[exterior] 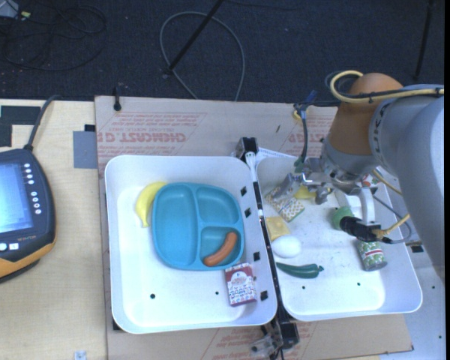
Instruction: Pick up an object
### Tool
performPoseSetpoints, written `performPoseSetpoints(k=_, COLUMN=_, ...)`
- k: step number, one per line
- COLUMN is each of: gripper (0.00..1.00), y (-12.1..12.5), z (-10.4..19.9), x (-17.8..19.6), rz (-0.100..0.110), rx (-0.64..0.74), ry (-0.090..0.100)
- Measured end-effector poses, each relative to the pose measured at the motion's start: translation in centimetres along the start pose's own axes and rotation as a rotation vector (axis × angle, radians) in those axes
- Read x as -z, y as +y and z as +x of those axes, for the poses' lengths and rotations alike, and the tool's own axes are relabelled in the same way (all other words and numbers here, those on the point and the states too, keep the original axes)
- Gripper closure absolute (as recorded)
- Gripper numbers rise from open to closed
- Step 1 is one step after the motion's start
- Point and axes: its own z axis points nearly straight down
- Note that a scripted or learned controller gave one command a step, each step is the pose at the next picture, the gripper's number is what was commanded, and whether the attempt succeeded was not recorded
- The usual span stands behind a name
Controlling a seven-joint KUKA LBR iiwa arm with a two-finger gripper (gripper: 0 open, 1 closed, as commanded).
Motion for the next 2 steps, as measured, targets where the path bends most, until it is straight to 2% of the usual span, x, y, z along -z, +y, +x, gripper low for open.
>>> performPoseSetpoints(k=1, gripper=0.0, y=-0.04, z=1.71, x=-0.12, rz=-0.009, rx=-0.003, ry=-0.018)
performPoseSetpoints(k=2, gripper=0.0, y=-0.05, z=2.0, x=-0.15, rz=-0.009, rx=-0.003, ry=-0.018)
